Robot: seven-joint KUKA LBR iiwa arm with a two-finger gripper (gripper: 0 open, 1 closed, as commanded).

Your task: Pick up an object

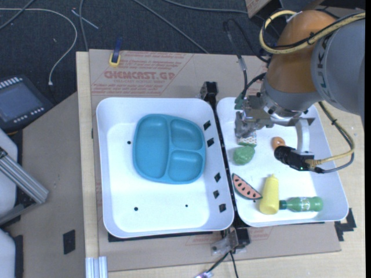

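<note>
The pincer (248, 136) hangs low in the right bin (330, 210), directly above the green lump (244, 154), probably lining up a grasp; its opening I cannot tell.

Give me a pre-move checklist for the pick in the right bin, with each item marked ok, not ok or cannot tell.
1. Gripper over a target: ok; it sits directly above the green lumpy item in the right bin.
2. Object between the fingers: cannot tell; the wrist hides them.
3. Room around the target: ok; the watermelon slice and the small orange piece lie apart from it.
4. Other candidates reachable: ok; the yellow bottle and the green bottle lie near the front edge, touching each other.
5. Left bin undisturbed: ok; the blue divided plate lies flat inside it.
</note>
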